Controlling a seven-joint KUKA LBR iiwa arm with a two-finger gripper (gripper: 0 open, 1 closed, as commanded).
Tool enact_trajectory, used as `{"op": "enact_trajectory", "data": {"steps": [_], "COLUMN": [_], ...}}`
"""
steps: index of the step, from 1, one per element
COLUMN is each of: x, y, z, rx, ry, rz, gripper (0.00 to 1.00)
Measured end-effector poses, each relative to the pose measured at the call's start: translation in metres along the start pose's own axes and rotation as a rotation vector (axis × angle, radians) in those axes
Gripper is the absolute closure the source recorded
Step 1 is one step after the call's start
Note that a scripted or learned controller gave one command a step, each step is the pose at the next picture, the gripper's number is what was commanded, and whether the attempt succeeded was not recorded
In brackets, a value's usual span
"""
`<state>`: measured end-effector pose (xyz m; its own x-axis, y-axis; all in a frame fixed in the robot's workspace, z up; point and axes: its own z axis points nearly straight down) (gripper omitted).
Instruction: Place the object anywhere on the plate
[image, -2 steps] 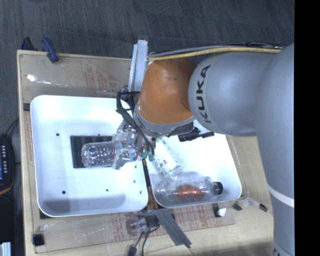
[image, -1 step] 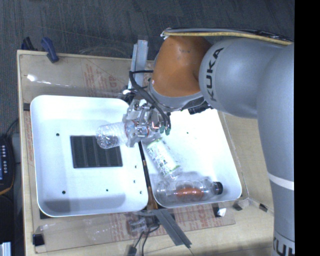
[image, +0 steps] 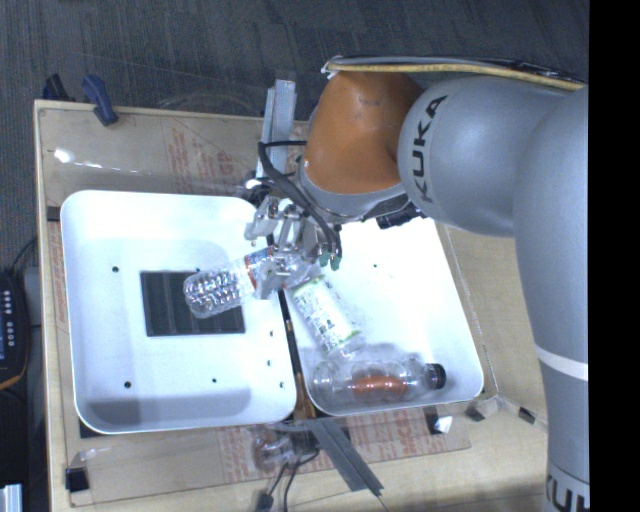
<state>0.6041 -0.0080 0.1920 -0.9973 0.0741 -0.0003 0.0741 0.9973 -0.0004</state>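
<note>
A clear, crinkled plastic bottle (image: 215, 290) lies level, its body over the right part of the black square plate (image: 170, 305) in the left bin (image: 90, 250). Its neck end, with a red band, points right and sits between the fingers of my gripper (image: 272, 268), which is shut on it. The gripper hangs over the seam between the two bins, under the orange wrist band. The bottle's shadow falls on the bin floor just above the plate, so the bottle looks raised off it.
The right bin (image: 440, 300) holds a bottle with a white and green label (image: 322, 315) and a clear bottle with brown contents (image: 375, 378) along its front wall. The arm's grey body covers the right side. Blue clamps (image: 97, 97) stand at the bench's back left.
</note>
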Motion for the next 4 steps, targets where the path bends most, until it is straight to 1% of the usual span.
{"op": "enact_trajectory", "data": {"steps": [1,2,3,4], "x": [0.015,0.023,-0.008,0.011], "y": [0.080,0.124,0.127,0.140], "z": [-0.023,0.005,0.021,-0.013], "rx": [0.000,0.000,-0.001,-0.001], "ry": [-0.002,0.002,-0.002,-0.004], "rz": [0.004,-0.351,-0.429,-0.601], "gripper": [0.00,0.00,0.00,0.00]}}
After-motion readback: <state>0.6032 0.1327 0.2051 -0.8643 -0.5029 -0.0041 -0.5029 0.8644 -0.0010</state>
